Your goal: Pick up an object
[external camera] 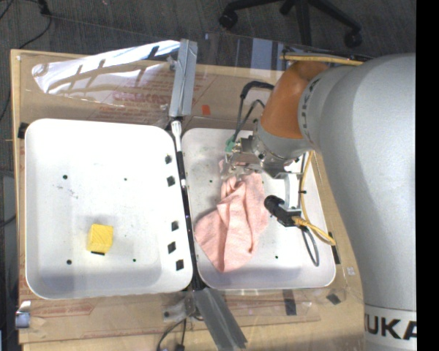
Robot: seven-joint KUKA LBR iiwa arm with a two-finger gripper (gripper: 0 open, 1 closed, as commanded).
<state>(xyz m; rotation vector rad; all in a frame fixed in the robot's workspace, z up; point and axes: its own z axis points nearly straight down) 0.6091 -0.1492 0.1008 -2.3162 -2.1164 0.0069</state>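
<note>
Jaws at the pink cloth's [234, 221] far end in the right bin [318, 273]; state cannot be told. Yellow block [100, 238] in left bin [36, 196].

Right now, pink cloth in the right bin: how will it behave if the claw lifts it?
Probably floppy: the pink cloth lies crumpled in folds, so it should drape and hang. Likely light and thin-looking. The claw sits at its top edge; a pinch there may catch only one layer and slip.

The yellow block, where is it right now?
The yellow block lies in the left bin, near its front left corner, far from the pink cloth in the right bin.
</note>
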